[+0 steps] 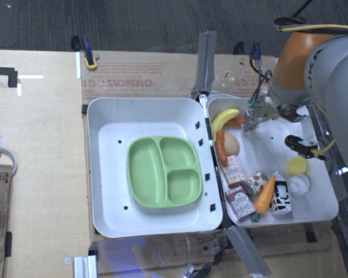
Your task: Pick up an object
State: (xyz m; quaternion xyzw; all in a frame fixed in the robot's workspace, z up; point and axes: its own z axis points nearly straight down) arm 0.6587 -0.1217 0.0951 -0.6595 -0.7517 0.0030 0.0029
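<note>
camera view: we see the gripper [252, 120] low in the right bin [319, 213] beside the banana [224, 118]; we cannot tell its state, so nothing looks lifted yet.

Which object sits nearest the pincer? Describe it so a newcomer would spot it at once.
Look in the right bin, at its far corner next to the divider. A banana lies there just beside the pincer. It is the only curved yellow piece; the other yellow thing in that bin is small and round.
</note>
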